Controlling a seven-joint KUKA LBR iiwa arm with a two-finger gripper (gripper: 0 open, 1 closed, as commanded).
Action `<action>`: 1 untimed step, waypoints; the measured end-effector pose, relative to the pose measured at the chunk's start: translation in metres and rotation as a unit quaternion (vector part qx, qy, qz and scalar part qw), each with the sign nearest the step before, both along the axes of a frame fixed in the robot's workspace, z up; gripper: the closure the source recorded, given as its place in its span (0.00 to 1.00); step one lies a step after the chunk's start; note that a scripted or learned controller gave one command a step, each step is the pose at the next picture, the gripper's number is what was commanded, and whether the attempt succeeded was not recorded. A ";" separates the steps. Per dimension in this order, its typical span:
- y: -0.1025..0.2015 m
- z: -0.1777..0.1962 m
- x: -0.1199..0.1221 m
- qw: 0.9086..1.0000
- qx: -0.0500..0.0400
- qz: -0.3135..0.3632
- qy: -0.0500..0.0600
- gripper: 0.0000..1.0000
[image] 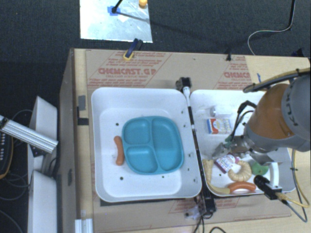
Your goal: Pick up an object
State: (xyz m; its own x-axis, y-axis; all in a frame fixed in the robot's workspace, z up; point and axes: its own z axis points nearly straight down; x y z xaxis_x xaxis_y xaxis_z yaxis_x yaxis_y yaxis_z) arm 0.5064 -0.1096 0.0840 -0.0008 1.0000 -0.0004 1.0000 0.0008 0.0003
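Gripper point(228, 149) low in right bin point(204, 101), fingers spread with nothing seen between, poised over crowded purple-labelled packet point(224, 164) touching bagel point(241, 171) just beside banana point(211, 176) and hot dog point(241, 187); risked clamping two items or skidding off.

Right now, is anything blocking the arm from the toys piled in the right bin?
Nothing visible does. The gripper hangs right above the pile in the right bin, beside the small packet and the bagel.
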 end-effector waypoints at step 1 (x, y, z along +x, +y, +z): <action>0.001 0.011 0.001 1.000 0.000 0.001 -0.002 1.00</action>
State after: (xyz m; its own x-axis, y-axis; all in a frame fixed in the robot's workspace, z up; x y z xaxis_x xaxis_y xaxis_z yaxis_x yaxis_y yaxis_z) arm 0.5079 -0.1090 0.0947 -0.0025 1.0000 0.0003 1.0000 0.0025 0.0036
